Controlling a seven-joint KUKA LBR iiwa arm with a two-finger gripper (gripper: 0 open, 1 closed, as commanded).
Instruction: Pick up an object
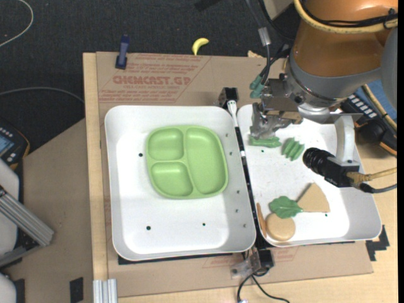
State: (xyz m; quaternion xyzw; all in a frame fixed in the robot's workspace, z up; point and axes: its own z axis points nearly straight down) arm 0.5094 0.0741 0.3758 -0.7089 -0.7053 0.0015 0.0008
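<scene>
My gripper (261, 130) hangs low over the far left corner of the right bin (363, 216). Right under its tip a flat green strip (265, 142) lies on the bin floor, touching or nearly touching the gripper. A ridged green piece (292, 149) sits just to the right of the strip. Toward the front of this bin are a tan wedge (315, 200), a green leaf shape (284, 206) and a round tan bun (279, 228).
The left bin (126, 219) holds a light green divided plate (187, 161). Beyond the bins, a blue clip (122, 52) and a small yellow banana (200, 44) rest near the far edge of the cardboard sheet (158, 77). The arm's bulk fills the upper right.
</scene>
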